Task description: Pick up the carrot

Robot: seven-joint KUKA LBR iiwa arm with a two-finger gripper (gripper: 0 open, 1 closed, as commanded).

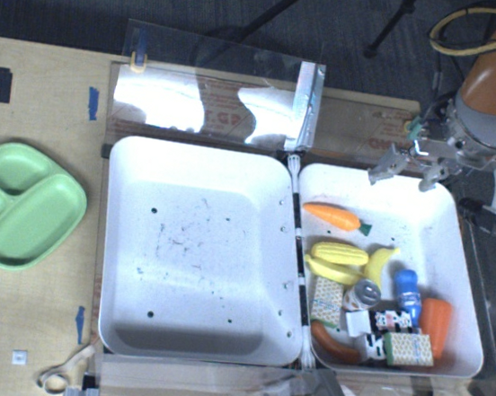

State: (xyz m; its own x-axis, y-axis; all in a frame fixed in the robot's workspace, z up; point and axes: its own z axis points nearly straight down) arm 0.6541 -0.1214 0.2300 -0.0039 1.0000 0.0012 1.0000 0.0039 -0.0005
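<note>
Your end effector (408, 171) hangs with its fingers spread apart, gripping nothing. The carrot (331, 216) lies below and left of it, inside the right bin (466, 294).

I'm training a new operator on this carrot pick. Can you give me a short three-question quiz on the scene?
1. True or false: the carrot lies in the right bin.
2. What is the tool holding? A) carrot B) banana C) nothing
3. What colour is the divided tray left of the bins?

Key: 1 true; 2 C, its fingers are open above the bin's far edge; 3 green.
</note>
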